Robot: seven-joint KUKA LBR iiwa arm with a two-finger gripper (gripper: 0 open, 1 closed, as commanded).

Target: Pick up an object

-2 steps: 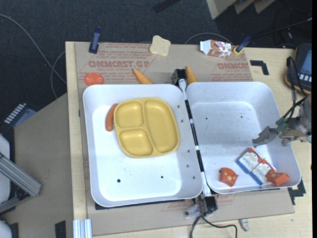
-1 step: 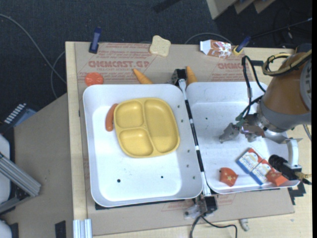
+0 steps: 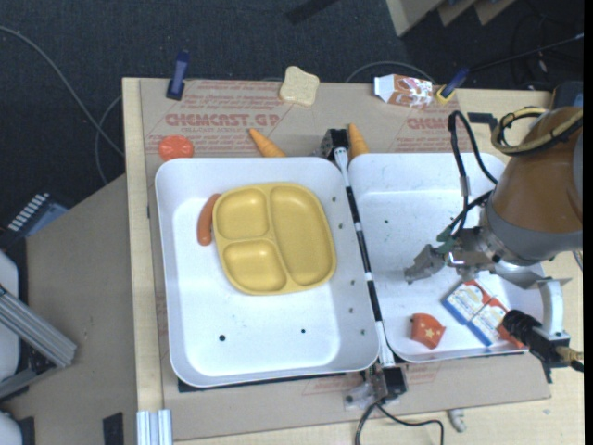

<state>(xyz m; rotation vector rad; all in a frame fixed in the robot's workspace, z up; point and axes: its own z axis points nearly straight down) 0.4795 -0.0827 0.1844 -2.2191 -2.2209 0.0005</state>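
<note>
On the brown cardboard sheet (image 3: 232, 109) beneath the bins, you can read "CHEMCAST GP" printed in red, above the left bin; the finer red line over it is too small to read, as is the print on the small carton (image 3: 474, 308) in the right bin

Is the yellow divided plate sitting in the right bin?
No, the yellow divided plate lies in the left bin, beside a hot dog.

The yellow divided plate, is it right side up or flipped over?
Right side up: the yellow divided plate shows its three hollow compartments facing up.
</note>
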